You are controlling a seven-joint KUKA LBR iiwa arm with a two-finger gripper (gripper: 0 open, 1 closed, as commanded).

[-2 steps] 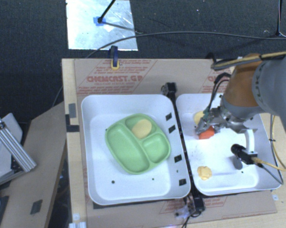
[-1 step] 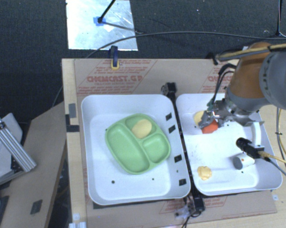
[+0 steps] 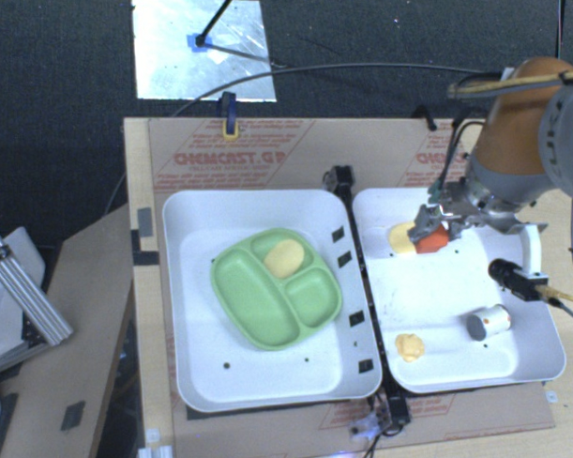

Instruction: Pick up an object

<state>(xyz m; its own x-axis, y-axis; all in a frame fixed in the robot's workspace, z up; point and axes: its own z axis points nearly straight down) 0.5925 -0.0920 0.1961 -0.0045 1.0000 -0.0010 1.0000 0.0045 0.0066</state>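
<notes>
Red "CHEMCAST GP" lettering runs across the brown board [image 3: 265, 149] under both bins. In the right white bin [image 3: 460, 358], at 11 o'clock, the end effector [image 3: 429, 226] sits over a small orange-red object [image 3: 433, 241] beside a pale yellow round piece [image 3: 400, 236]; whether it is apart or together, I cannot tell.

Both white bins [image 3: 258, 210] look like smooth moulded plastic with a soft sheen. The green divided plate [image 3: 275, 289] in the left bin is matt plastic, and the pale yellow lump [image 3: 286, 258] in its top compartment has a dull, slightly waxy skin. The bench [image 3: 172, 162] under the bins is flat brown board with red print. A crinkled silvery sheet [image 3: 200, 48] beyond its far edge shines like foil.
</notes>
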